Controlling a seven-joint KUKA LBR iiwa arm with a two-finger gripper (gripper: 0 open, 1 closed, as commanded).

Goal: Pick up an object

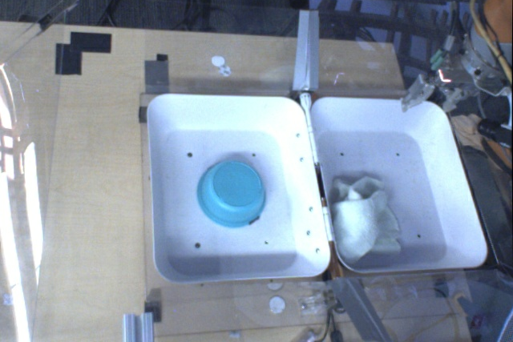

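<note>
A round blue bowl (232, 192) lies upside down in the middle of the left bin (172, 132). A crumpled white cloth (365, 218) rests in the near left part of the right bin (433, 172). My gripper (420, 94) hangs at the far right corner of the right bin, just above its rim, well away from both the cloth and the bowl. Nothing is seen in it. The arm behind it runs off the right side of the view.
A metal divider post (305, 52) stands behind the seam between the two bins. Cables and hardware (473, 84) crowd the far right beside the arm. A wooden bench top (80, 196) spreads to the left of the bins.
</note>
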